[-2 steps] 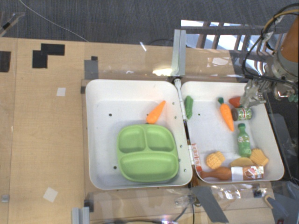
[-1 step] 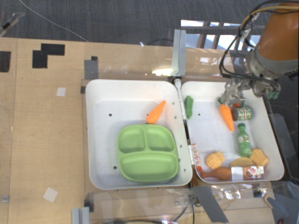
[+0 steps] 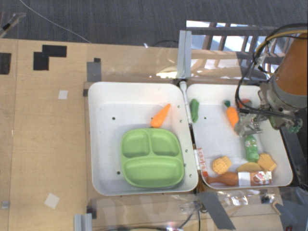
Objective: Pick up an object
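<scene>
Gripper (image 3: 250, 125) hangs over the right bin (image 3: 211, 96); whether released or clenched cannot be told. Green bottle (image 3: 251, 148) lies just below it in camera view, long axis running near-to-far, cap end nearest the gripper.

Your arm (image 3: 288, 88) shows a broad orange band above a grey wrist housing with a rounded, collar-like shape. Black cables loop along its left side, with a thin yellow lead among them near the top. Below, your pincer (image 3: 250, 125) is pale metallic grey.
</scene>
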Robot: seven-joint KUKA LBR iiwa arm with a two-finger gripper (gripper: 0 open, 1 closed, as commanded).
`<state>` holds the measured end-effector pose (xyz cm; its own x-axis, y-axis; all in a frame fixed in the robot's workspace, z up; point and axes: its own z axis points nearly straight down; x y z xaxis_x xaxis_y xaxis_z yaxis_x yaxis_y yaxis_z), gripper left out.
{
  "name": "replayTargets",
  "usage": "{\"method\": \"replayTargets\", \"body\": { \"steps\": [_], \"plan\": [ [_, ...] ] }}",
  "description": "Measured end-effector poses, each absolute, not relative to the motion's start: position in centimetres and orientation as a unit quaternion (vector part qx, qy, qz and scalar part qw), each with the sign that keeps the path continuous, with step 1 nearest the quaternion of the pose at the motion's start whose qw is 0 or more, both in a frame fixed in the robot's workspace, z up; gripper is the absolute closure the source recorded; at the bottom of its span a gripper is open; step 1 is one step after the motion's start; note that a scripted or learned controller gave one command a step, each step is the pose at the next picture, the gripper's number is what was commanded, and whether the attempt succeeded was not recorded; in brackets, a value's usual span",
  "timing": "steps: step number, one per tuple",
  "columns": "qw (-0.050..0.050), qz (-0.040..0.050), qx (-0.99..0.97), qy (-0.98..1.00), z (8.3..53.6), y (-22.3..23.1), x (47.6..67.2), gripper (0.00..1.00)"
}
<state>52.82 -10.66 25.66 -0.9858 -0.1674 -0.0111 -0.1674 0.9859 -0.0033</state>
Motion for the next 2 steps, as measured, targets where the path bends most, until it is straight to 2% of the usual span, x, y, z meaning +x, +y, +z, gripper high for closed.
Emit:
{"method": "replayTargets", "body": {
  "steps": [1,2],
  "plan": [
    [0.004,-0.0008,-0.142,0.990,21.4,-9.5,49.7,1.00],
    [0.009,-0.0009,-0.018,1.000,9.2,-9.9,53.4,1.00]
  ]
}}
